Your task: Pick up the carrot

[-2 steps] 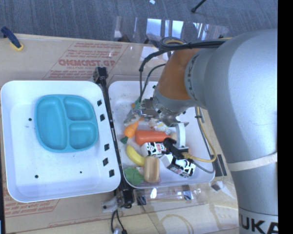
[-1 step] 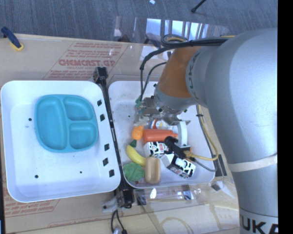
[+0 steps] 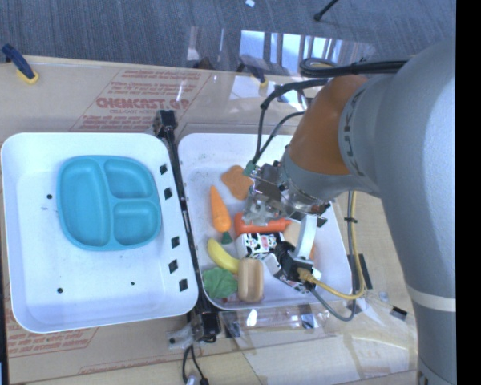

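The carrot (image 3: 218, 208) is orange with a small green top. It lies lengthwise in the left part of the right bin (image 3: 329, 283), near the divider. My gripper (image 3: 257, 212) hangs over the middle of that bin, a short way right of the carrot and apart from it. Its tip is right above a red-orange stick-shaped item (image 3: 264, 224) that lies crosswise. The arm's grey wrist and orange band hide the bin's right half.
An orange slab (image 3: 236, 182) lies above the carrot. Below it are a yellow banana (image 3: 221, 255), a green leafy piece (image 3: 218, 283), a tan bread roll (image 3: 250, 280) and a black-and-white item (image 3: 260, 244). The left bin (image 3: 24, 239) holds a blue divided plate (image 3: 110, 201).
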You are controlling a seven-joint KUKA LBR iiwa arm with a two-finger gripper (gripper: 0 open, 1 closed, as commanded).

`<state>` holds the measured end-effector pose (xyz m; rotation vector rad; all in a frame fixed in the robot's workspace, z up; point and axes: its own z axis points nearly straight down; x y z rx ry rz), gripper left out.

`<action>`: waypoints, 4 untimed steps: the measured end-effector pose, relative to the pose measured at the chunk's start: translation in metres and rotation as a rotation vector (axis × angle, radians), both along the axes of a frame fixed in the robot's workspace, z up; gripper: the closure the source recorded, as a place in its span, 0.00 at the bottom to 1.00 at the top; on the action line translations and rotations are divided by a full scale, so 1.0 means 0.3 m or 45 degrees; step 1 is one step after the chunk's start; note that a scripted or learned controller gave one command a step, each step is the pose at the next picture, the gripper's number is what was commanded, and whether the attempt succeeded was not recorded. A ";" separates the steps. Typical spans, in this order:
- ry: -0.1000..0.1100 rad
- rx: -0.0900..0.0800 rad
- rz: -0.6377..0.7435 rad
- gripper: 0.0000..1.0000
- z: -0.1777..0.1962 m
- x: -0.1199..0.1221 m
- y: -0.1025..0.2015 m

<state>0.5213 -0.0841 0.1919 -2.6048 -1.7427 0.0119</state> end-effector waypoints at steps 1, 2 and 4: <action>0.006 0.004 0.160 1.00 -0.006 -0.057 0.425; 0.003 0.005 0.736 1.00 -0.004 -0.143 0.263; -0.009 0.002 1.180 1.00 0.196 -0.146 0.190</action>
